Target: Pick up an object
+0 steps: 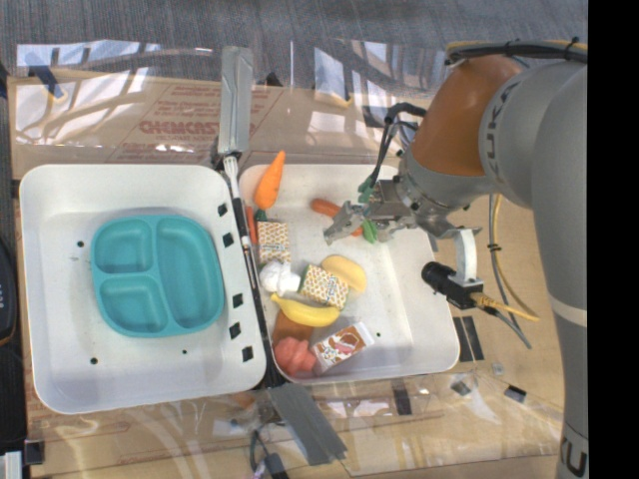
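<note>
Nearest my camera, at the near edge of the right bin [439,352]: one small printed carton [341,346], lying flat and tilted, just beside a pinkish round item [293,355].

Item, candidate for the pick: green object [370,230], small, in the far half of the right bin, directly at the gripper [361,223]. I see it at the fingertips, but whether it sits between them I cannot tell; nor can I tell whether the fingers stand open or closed. I judge it light, rigid plastic play food, probably smooth and apt to slip; I would take it across its narrow middle, squarely.

Item: orange-red piece [325,208], just left of the gripper, near enough to be nudged.

Item: carrot [270,181], at the bin's far left corner, well clear.

Item: cluster in the left-centre of the bin: a wafer-patterned block [274,239], a white piece [280,278], a second patterned block [325,286], a yellow lemon-like piece [344,270], a banana [307,313]. Packed touching; poor access.

Item: left bin [40,297], holding one teal compartment tray [157,272].

Item: arm, grey with orange band, reaching in from the right above the right bin.
</note>
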Available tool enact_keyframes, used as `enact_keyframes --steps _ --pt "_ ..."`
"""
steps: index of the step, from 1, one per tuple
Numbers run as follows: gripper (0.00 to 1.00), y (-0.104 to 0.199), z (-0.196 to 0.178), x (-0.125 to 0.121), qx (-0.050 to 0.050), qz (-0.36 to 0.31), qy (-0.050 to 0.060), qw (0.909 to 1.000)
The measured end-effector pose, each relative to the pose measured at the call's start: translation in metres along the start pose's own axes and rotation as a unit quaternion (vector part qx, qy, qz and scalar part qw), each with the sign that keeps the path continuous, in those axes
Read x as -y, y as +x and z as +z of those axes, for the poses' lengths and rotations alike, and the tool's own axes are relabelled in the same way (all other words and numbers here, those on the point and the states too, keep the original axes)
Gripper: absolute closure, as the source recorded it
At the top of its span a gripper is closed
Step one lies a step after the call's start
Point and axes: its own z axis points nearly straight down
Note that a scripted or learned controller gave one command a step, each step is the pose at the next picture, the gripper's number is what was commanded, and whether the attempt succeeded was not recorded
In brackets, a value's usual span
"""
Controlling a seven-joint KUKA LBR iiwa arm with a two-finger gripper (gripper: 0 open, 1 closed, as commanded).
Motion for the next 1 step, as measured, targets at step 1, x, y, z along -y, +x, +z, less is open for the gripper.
enact_keyframes --steps 1 --pt "0.00 0.0107 0.0999 0.0387 0.002 -0.039 -0.008 0.9992"
